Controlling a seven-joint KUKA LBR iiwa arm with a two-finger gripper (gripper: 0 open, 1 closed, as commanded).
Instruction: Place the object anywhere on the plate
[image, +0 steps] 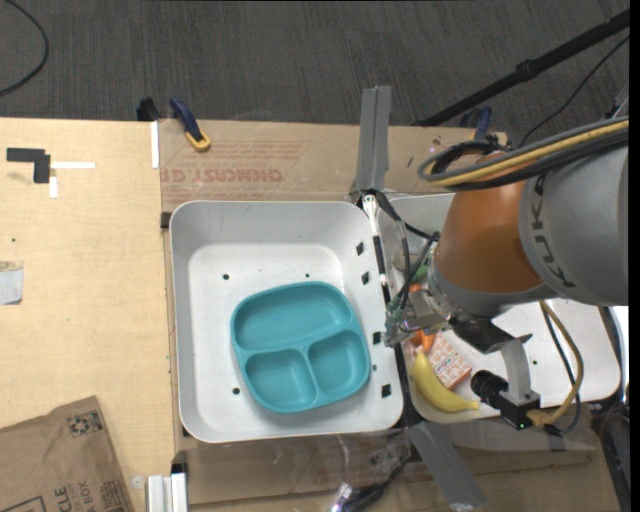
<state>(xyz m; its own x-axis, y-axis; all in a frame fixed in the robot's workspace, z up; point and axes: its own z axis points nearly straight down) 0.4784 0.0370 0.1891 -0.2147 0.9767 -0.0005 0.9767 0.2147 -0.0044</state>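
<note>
My pincer (425, 335) hangs low in the right bin (590, 375), close against the wall it shares with the left bin (190, 300), and my own wrist covers it from above, so I cannot tell how it is set or whether it has anything in it. The banana (438, 388) lies just beside it, toward the near edge of the right bin, its long curve running from near the shared wall out toward my arm. A small red and white packet (452, 362) sits against its upper side. The teal plate (300, 345), with its three compartments, lies flat in the left bin, directly across the wall from my pincer. I judge the coming move a short one: lift clear of the wall, then cross leftward over the plate.
</note>
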